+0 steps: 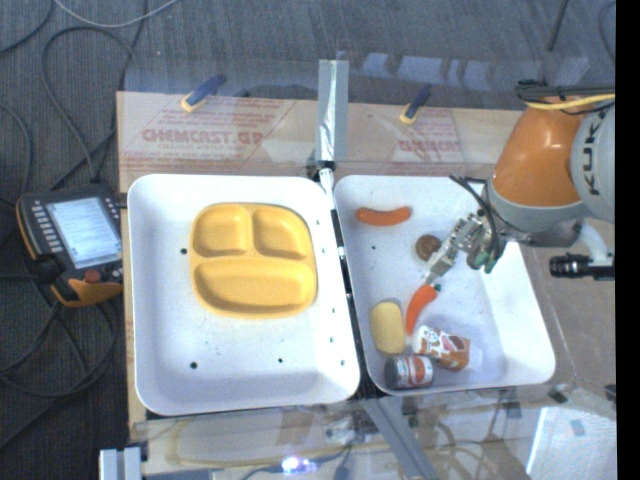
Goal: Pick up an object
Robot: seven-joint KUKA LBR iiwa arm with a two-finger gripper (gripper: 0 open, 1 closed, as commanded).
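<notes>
Camera view: grey carpet with loose black cables surrounds a plywood bench [150, 128]. On it sit two shallow, glossy white bins. The left bin [150, 368] holds a smooth yellow tray [255, 258] with three moulded compartments. The right bin [520, 338] holds small things: an orange sausage [384, 215], a pale yellow rounded block [387, 327], a red and white packet [443, 348], a small can [408, 371] lying on its side, a toy carrot [421, 304] and a brown disc [428, 246]. The gripper [440, 268] hangs just above the carrot's green top; whether its fingers are spread cannot be told.
</notes>
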